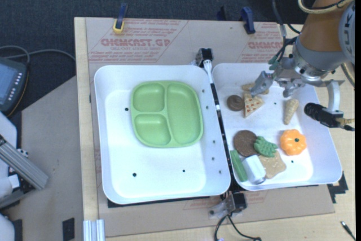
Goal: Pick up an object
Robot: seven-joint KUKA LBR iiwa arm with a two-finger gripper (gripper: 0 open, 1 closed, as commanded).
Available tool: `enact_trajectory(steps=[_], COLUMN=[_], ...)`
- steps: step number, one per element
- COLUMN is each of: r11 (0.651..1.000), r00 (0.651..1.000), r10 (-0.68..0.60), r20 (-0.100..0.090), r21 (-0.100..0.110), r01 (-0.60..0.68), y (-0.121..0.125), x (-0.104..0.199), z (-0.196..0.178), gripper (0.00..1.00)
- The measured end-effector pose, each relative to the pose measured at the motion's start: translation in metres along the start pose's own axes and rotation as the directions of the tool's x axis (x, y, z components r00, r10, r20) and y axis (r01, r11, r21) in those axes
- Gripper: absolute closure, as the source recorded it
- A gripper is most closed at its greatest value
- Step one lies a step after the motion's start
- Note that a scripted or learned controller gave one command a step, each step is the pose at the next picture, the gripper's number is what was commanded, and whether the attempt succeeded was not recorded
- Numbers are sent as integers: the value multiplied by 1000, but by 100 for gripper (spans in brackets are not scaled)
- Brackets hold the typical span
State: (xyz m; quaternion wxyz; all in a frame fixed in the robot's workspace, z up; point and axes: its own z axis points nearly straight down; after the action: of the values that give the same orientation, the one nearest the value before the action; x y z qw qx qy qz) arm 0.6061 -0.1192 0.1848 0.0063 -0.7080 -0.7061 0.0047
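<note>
My two-finger metal pincer (277, 83) hangs over the far part of the right-hand shallow white bin (333, 169), my grey arm with its orange band (327, 8) reaching in from the right; the fingers (260, 85) stand apart, and nothing lies between them as far as this slanted view lets me judge. Just under the left finger sits the yellow wedge of toy pizza (251, 104), with the small round brown cookie (235, 102) beside it; the pale cone-shaped piece (290, 110) lies just below my other finger. Nearer the front of this bin are the orange toy pumpkin (293, 142), the larger dark brown disc (245, 142), the green leafy piece (265, 147), a tan slice of toast (274, 164) and a green-and-white tube (248, 167), crowded together. The left-hand white bin (113, 178) holds the pale green divided plastic tray (167, 113), lying flat.
</note>
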Motion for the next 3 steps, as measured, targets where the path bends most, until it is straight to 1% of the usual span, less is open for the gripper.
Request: enact_trajectory(steps=[1, 2, 3], r11=[1000, 1000, 1000], r00=[1000, 1000, 1000], r10=[-3, -2, -1], r20=[2, 1, 0], r21=[-14, -9, -7], r01=[3, 2, 1], y=[3, 6, -3], x=[0, -2, -7], z=[-8, 36, 93], gripper=[0, 0, 0])
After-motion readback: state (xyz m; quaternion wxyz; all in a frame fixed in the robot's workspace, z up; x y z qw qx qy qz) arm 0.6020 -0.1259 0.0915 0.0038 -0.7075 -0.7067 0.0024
